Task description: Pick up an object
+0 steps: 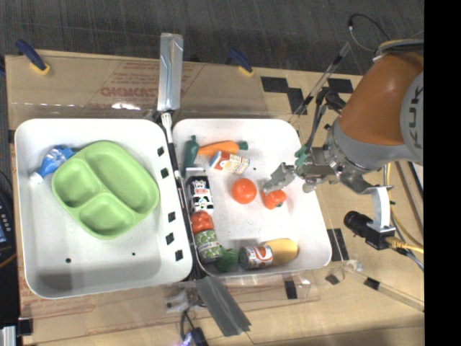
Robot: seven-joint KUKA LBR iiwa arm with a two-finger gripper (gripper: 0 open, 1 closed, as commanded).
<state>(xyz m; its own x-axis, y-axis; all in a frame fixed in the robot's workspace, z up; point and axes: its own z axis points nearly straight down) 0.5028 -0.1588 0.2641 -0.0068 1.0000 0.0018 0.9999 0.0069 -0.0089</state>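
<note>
The grey metal 2-finger gripper (pixel 276 184) hangs near the right white bin's (pixel 311 225) right edge, jaws narrowly closed on a small red plastic tomato (pixel 274 200). Printed labels nearby are too small to read.

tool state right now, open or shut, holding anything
Tool: above the right bin, right by a small red-orange toy; whether it is open, shut or gripping that toy cannot be told from this view.
</note>
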